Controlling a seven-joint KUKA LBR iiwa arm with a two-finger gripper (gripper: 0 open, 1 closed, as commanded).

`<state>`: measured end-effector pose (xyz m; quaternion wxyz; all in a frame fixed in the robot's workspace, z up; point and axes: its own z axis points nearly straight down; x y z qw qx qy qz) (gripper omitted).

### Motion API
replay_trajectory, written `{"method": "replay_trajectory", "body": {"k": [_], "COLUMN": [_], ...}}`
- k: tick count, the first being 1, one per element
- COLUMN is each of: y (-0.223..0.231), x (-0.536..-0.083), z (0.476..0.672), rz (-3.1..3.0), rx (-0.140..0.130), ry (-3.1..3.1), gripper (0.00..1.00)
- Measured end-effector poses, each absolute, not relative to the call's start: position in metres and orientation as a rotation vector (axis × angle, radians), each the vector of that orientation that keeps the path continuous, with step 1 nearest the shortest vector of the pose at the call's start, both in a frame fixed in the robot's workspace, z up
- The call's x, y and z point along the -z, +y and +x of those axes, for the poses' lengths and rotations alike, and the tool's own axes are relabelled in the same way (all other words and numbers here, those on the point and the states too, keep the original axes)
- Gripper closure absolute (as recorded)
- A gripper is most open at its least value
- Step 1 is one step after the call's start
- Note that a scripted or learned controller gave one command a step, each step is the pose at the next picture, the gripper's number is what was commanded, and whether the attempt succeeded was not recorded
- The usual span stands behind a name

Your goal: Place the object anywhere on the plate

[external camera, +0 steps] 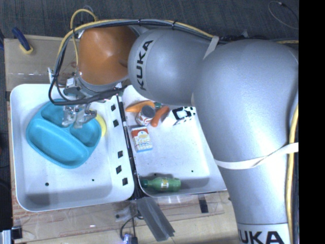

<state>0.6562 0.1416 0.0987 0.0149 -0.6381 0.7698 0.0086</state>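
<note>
A wooden bench [30, 60] is seen beneath two shallow white bins, its pale boards exposed along the far left edge and again at the near edge. Beyond the bench, a dark grey carpeted floor [40, 4] is spread across the top of the view. A blue-and-yellow clamp [22, 39] is fixed at the bench's far left corner. On the floor to the far right of the bench, a thin cable [282, 9] is laid in a loop. Even, diffuse light is cast over the bench, with soft shadows.
</note>
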Motion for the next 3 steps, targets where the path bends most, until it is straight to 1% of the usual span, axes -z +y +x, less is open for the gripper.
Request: {"method": "replay_trajectory", "body": {"k": [1,2,3], "y": [0.049,0.082,-0.046], "x": [-0.193,-0.192,-0.276], "z": [0.655,0.589,0.477], "rz": [-2.272,-2.425,-2.367], "rx": [0.001,-0.003,0.001], "ry": [2.163,1.996,2.065], "gripper": [1.0,1.0,1.0]}}
